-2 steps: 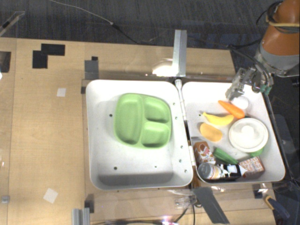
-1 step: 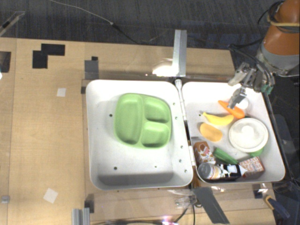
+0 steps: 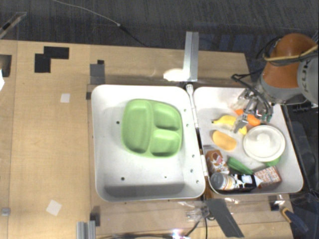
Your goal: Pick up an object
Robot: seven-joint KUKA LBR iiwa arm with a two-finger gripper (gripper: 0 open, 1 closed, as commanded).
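Desk (image 3: 45, 148): two bins. Left bin (image 3: 104, 178) held green tray (image 3: 151, 127). Right bin (image 3: 294, 176) held banana (image 3: 224, 120), white bowl (image 3: 263, 141), bottle (image 3: 241, 165). Tool (image 3: 251, 108) hovered far-side above banana; grip state untellable. Advice: descend squarely over one isolated item.

Claw (image 3: 247, 114) low in right bin (image 3: 294, 176); green tray (image 3: 151, 127) in left bin (image 3: 107, 148).

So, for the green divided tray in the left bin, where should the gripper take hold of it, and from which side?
Probably by its raised outer rim, coming from above. The green divided tray lies flat with its compartments facing up, alone in the left bin, so a thin edge suits the two fingers better than its broad body. Its right rim is nearest the gripper, which is in the right bin.
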